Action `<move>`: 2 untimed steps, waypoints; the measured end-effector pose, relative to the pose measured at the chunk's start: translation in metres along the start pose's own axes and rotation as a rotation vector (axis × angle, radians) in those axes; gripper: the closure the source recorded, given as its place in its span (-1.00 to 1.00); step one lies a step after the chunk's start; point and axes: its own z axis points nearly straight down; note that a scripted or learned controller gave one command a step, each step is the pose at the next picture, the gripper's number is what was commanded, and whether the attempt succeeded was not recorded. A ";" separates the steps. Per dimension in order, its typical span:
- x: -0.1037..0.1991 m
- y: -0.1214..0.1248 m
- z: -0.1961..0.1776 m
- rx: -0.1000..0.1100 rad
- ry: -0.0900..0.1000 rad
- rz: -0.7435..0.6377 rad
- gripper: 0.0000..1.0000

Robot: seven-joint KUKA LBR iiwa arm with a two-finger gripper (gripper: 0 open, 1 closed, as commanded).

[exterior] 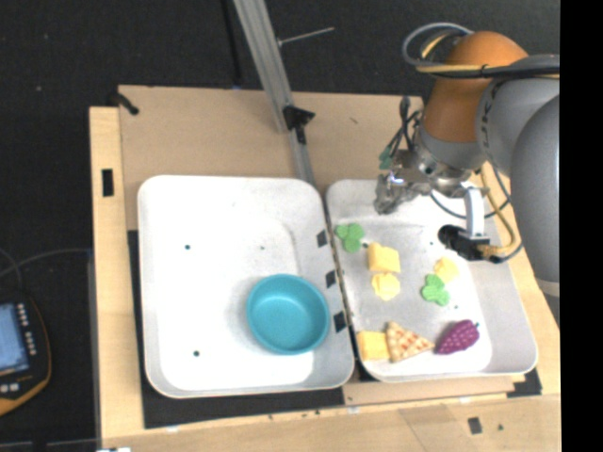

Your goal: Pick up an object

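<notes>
Reaching in from the right, the grey arm with its orange band is seen over the far end of the right bin, and the gripper is placed low above that bin's back left corner; whether it is wide or narrow cannot be told from this slanted view, and nothing is seen held in it. Toy food is scattered across the right bin: a green piece is set nearest the gripper (just in front of it, by the left wall), two yellow blocks are found near the middle, a second green piece lies beside a small yellow bit, and along the near edge a yellow wedge, a pizza slice and what appears to be a purple grape bunch are lined up. A blue bowl is seated upright in the left bin, toward its near right corner.
</notes>
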 end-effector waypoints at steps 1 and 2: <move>0.002 0.005 -0.065 -0.003 0.000 -0.009 1.00; 0.000 0.007 -0.120 -0.002 0.000 -0.009 1.00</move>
